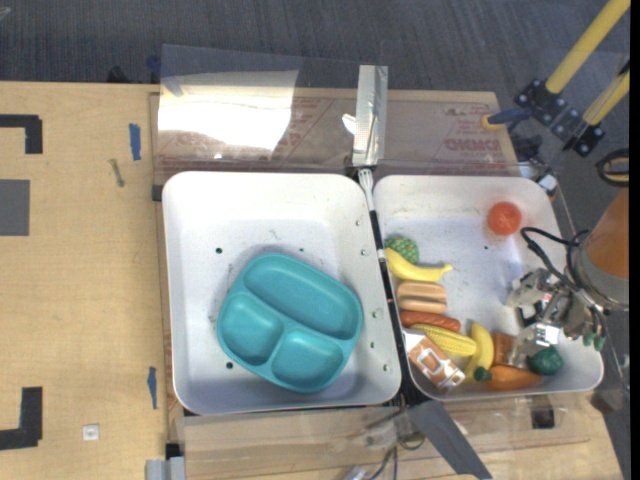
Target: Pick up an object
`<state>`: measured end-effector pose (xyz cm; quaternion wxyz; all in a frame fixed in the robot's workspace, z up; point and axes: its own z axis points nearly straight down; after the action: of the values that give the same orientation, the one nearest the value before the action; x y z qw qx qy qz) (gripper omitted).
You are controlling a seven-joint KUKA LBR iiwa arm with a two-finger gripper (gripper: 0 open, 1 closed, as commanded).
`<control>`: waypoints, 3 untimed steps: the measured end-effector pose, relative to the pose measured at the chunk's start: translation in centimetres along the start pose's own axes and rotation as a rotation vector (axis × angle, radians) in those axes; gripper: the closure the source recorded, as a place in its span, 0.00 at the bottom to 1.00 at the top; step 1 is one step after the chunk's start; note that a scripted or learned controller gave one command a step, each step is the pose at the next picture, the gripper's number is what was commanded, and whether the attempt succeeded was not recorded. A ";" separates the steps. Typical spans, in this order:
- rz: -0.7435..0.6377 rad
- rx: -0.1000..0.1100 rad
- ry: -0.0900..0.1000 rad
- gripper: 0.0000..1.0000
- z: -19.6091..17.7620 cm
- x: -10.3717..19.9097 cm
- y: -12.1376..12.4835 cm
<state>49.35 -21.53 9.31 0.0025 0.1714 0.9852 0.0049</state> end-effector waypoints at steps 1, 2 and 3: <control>-0.012 0.001 0.004 0.00 0.1 -0.5 0.1; -0.019 0.004 0.001 0.00 0.1 -0.7 0.3; 0.028 0.009 -0.005 0.00 0.0 -0.9 0.9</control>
<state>50.47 -21.00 9.32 0.0041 0.1851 0.9827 0.0001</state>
